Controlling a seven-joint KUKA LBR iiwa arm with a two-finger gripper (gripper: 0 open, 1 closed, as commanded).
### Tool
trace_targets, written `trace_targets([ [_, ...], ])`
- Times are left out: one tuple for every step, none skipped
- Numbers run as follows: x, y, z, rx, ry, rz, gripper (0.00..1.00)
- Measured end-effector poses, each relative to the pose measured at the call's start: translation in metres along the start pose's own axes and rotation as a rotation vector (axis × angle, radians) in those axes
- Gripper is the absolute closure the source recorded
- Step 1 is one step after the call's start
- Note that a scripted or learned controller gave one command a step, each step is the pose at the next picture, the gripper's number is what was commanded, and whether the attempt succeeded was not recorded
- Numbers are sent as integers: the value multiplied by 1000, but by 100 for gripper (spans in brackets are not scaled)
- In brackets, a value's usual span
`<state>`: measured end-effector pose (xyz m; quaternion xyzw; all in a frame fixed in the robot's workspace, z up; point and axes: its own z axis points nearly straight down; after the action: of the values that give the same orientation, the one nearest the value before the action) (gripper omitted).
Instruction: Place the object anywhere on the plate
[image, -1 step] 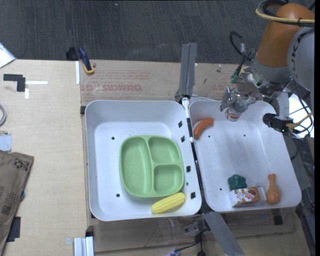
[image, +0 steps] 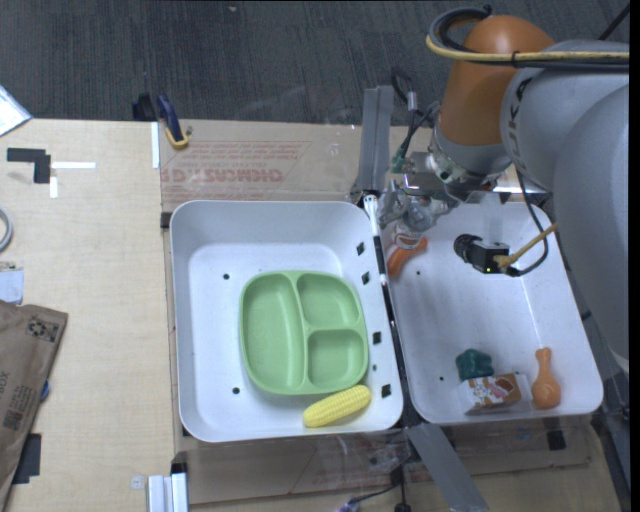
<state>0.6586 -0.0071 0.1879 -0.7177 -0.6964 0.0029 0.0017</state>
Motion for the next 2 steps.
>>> trace_targets([
  [-1, -36, 0, -1, 0, -206, 100],
  [64, -86, -4, -1, 0, -521, 100],
])
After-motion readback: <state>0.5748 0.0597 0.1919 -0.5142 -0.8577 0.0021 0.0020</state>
